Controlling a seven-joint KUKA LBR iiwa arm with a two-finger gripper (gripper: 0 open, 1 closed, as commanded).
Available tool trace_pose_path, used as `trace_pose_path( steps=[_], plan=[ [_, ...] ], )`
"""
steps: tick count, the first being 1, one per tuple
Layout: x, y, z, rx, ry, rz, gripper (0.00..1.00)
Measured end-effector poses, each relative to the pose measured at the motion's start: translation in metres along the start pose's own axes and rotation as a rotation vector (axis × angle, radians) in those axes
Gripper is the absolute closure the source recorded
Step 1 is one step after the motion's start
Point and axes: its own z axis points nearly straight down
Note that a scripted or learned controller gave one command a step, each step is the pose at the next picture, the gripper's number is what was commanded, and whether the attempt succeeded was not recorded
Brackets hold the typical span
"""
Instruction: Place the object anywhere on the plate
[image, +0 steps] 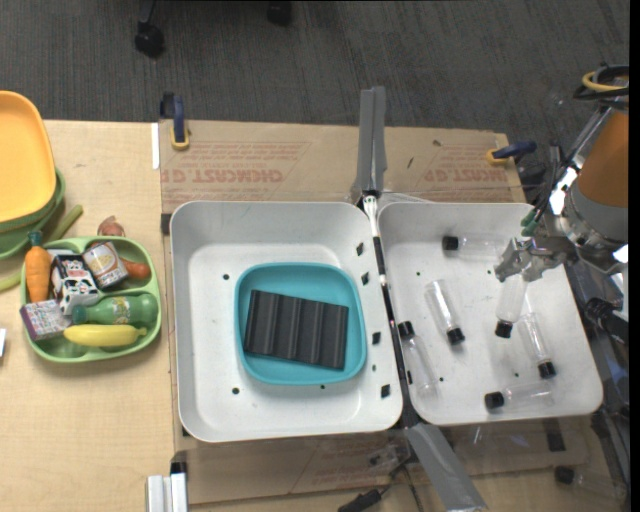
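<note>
While upright, tube hangs in pincer.

Two bins white. Plate teal, in left bin; on it ribbed slab, dark charcoal with lengthwise ridges. Right bin: clear tubes with black caps. Pincer silver-grey. Arm orange above wrist. Surface light tan wood. Cardboard brown, red print. Green tray: orange carrot, yellow banana. Yellow dish at far left.
</note>
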Motion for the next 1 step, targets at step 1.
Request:
trace_pose_path(
  steps=[1],
  plan=[
    [-0.0001, 0.0000, 0.0000, 0.000, 0.000, 0.000, 0.00]
  ],
)
